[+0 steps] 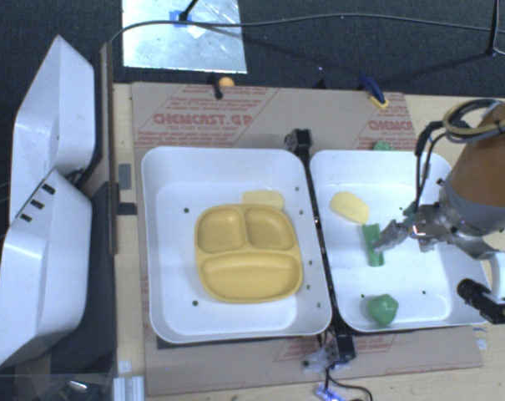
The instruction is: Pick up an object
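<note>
Three loose objects lie in the right bin (436,303): one green stick-shaped piece (372,246) near the middle, one pale yellow oval piece (350,206) just above it, and one rounded green piece (382,309) near the front wall. The end effector (391,234) sits low beside the green stick, at its right; whether its fingers are spread or closed cannot be told. The left bin (173,249) holds one yellow three-compartment plate (248,252) and one pale yellow flat piece (263,199) at its far edge. Both bins rest on the tabletop (194,111).
</note>
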`<state>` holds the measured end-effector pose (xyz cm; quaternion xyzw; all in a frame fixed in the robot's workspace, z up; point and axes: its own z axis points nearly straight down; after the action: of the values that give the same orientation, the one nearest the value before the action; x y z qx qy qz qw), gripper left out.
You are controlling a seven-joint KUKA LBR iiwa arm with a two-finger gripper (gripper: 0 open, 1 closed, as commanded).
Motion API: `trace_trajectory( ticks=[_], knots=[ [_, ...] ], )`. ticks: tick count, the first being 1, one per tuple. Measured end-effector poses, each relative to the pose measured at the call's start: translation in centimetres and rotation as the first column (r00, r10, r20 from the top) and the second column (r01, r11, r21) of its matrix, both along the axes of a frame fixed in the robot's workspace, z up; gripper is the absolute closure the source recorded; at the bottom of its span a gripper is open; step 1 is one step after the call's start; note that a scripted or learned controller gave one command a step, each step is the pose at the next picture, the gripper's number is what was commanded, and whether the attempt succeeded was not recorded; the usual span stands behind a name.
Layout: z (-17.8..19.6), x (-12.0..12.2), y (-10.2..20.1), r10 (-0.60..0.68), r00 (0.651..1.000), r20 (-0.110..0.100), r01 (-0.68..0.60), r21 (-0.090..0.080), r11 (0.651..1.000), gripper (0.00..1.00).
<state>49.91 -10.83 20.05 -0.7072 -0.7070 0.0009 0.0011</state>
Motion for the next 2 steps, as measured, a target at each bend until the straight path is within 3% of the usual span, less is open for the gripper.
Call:
trace_trajectory(
  ticks=[1,2],
  knots=[
    [0.2,0.1,0.0,0.000,1.000,0.004,0.000,0.000,1.000,0.00],
    [-4.1,0.2,0.5,0.001,1.000,0.000,-0.001,0.000,1.000,0.00]
  ],
)
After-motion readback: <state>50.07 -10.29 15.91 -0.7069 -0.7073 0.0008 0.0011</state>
